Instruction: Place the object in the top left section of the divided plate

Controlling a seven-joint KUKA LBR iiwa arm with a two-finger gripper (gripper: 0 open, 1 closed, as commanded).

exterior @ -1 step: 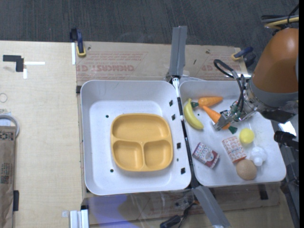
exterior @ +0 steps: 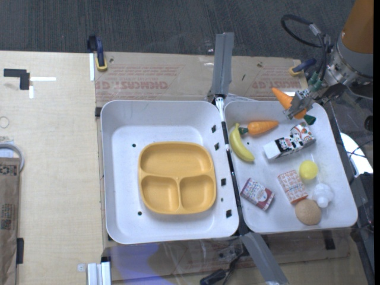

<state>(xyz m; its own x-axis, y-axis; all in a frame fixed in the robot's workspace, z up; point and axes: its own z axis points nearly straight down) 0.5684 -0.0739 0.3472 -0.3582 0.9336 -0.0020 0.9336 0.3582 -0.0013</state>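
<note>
Carrot-like orange piece (exterior: pixel 284 97), upper right, possibly pinched by gripper (exterior: pixel 298 107); grasp state unclear. Carrying leftward toward yellow divided plate (exterior: pixel 177 177), keeping above bin wall (exterior: pixel 224 136).

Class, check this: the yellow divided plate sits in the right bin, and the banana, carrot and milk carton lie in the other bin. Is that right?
Not quite. The camera view shows the yellow divided plate in the left bin, not the right. The rest stands: the banana, carrot and milk carton lie in the other bin, the right bin.
</note>
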